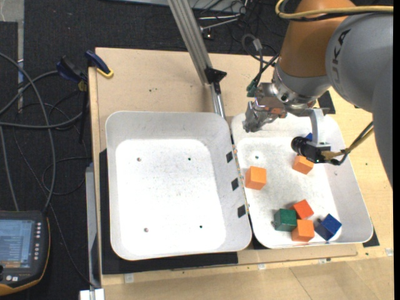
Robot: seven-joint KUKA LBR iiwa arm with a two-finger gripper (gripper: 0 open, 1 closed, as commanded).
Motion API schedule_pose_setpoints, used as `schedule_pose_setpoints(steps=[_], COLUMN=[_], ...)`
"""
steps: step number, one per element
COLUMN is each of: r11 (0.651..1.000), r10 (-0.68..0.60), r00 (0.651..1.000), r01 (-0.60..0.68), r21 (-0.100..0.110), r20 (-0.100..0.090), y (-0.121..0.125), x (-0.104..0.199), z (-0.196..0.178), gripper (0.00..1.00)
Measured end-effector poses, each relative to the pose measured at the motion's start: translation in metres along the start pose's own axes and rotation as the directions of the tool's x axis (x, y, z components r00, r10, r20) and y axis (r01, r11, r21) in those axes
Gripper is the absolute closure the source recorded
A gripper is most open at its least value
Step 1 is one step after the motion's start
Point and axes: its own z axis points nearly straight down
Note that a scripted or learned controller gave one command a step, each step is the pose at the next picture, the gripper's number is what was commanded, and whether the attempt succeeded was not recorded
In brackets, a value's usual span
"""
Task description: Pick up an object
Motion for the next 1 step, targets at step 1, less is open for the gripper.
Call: schedule_pose_setpoints(steps=[1], r11=[1.000], r10=[-0.001], r00=[1.000], r01=[0.001], r21=[-0.001], r20=[0.000], y=[-0.0018], x=[0.0558], z=[-0.0064], gripper=[1.00])
